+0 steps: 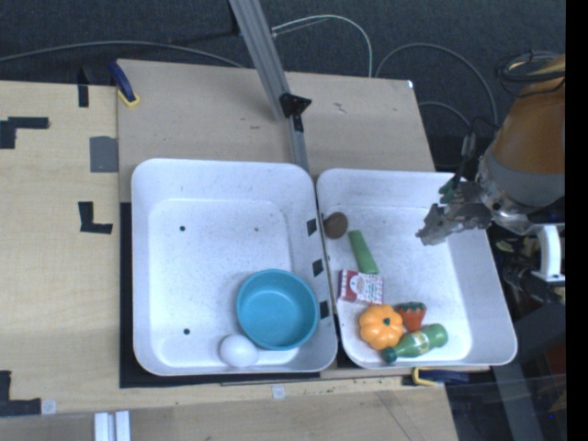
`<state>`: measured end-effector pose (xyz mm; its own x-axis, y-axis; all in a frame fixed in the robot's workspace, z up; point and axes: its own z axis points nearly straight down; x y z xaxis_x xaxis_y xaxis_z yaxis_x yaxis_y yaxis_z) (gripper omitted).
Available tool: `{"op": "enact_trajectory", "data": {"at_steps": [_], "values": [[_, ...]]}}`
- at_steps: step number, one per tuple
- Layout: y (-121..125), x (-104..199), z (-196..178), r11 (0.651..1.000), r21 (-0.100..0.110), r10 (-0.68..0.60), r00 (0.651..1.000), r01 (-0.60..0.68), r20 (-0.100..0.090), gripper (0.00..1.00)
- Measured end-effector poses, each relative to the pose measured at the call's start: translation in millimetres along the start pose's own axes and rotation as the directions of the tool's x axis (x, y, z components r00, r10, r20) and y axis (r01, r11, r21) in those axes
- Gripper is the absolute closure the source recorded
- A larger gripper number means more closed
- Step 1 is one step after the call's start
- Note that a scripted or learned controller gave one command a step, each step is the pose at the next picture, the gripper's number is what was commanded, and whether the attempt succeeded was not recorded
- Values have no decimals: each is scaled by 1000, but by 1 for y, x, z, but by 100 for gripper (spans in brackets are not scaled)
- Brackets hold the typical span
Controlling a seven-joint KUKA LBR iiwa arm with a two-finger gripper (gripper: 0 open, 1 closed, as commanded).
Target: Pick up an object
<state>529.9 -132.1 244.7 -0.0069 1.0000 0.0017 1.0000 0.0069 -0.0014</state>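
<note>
Two white bins: the left bin (156, 246) contains a blue bowl (276, 308) and white ball (238, 349). The right bin (478, 301) contains an orange pumpkin (379, 326), green bottle (418, 342), red carton (361, 287), green stick (362, 252) and brown nut (335, 224). The gripper (434, 232) hangs above the right bin's far side, holding nothing visible; its opening cannot be determined.

Two white bins side by side on wooden counter (55, 246): left bin (156, 177), right bin (487, 310). Grey metal pole (262, 44) slanting down to the bins' shared edge. Black tape marks (92, 219) on counter left. Thin cables (349, 26) on dark floor (413, 7) behind.
</note>
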Motion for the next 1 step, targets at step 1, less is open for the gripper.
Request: {"op": "enact_trajectory", "data": {"at_steps": [1], "values": [[10,48,13,1000,2,1,1000,-1,1,100]]}}
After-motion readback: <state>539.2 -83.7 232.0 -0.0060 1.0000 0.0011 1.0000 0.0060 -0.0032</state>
